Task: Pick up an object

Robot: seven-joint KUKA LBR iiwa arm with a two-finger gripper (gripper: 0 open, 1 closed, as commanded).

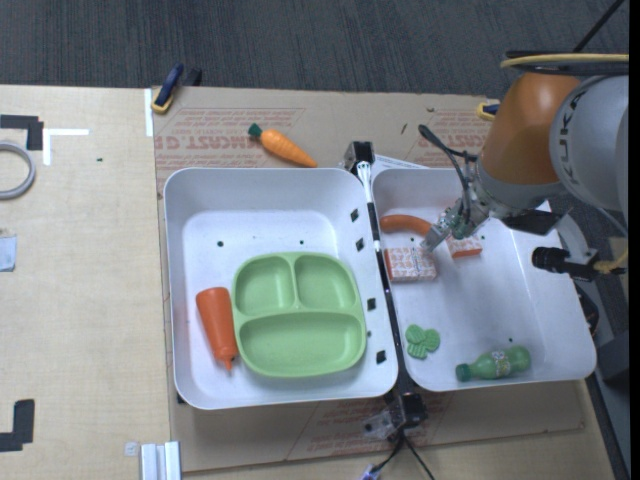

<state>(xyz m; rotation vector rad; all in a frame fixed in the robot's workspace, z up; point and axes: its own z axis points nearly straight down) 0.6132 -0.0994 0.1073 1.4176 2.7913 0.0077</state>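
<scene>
Low, tool [452, 225] over right bin [540, 303]

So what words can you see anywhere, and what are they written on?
"KUKA": dark letters running down the grey arm, partly cut off.
Red mirrored print on the cardboard sheet behind the bins: too blurred to read.
Small box with a red pattern in the right bin: too small to read.
Green bottle: label unreadable.

The arm [590, 138] bears the letters "KU" of its maker's name, running down its grey casing at the right. The cardboard [230, 128] under the bins carries red print, upside down, too blurred to read surely; one word may be "CRUST".
</scene>
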